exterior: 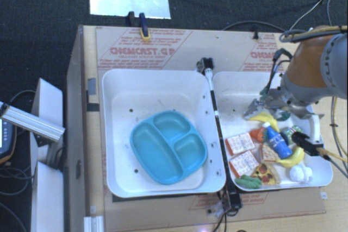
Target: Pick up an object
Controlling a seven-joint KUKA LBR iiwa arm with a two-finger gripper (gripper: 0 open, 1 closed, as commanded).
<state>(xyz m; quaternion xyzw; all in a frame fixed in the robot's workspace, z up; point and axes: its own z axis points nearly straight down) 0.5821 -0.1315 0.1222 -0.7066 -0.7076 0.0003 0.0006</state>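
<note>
Toy food pile (pixel 269 157) fills right bin (pixel 234 89); blue bottle (pixel 277 144) on top. Gripper (pixel 258 111) low beside banana (pixel 265 118); you cannot tell finger state. Blue divided plate (pixel 168 146) in left bin (pixel 117 117).

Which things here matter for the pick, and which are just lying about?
Job in hand:
- end effector, low in the right bin
- banana right beside it
- blue bottle
- two waffle crackers
- pizza slice
- white ball

Lying about:
- blue divided plate in the left bin
- clamp on the bench's far edge
</note>
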